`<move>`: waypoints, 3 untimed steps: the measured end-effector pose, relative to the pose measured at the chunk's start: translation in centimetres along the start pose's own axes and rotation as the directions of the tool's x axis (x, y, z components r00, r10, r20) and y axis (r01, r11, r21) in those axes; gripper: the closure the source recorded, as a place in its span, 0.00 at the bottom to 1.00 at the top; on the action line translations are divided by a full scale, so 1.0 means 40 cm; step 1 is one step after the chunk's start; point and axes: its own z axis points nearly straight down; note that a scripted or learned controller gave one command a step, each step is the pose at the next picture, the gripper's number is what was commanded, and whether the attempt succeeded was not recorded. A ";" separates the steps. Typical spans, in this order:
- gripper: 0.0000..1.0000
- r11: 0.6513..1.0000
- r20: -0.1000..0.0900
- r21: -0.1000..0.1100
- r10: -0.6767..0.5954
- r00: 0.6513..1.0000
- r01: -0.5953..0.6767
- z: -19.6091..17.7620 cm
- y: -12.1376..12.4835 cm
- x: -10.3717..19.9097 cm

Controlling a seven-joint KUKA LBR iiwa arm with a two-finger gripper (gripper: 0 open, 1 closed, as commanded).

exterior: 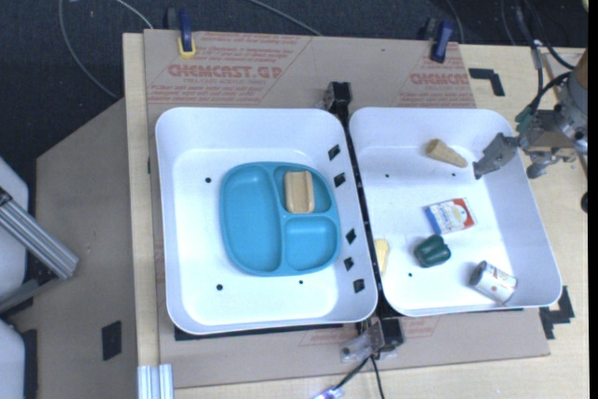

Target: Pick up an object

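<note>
At the right edge of the frame, the gripper [512,162] hangs over the right bin's [537,229] rim, fingers spread wide and holding nothing. A tan wedge [447,153] lies just left of it; a blue-and-white card [450,217], green object [432,250] and small can [492,281] lie lower.

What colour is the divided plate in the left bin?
Turquoise blue, plain, seen in the camera view: the divided plate.

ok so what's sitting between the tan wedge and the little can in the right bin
In the camera view, the blue and white card lies between the tan wedge and the can; the green object sits just left of that line.
</note>
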 end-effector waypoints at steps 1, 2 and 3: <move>0.00 1.000 0.003 -0.012 -0.003 1.000 0.003 -0.015 0.006 0.001; 0.00 1.000 0.001 -0.008 -0.004 1.000 0.004 0.117 0.028 0.017; 0.00 1.000 0.001 -0.006 -0.003 1.000 0.003 0.258 0.011 0.035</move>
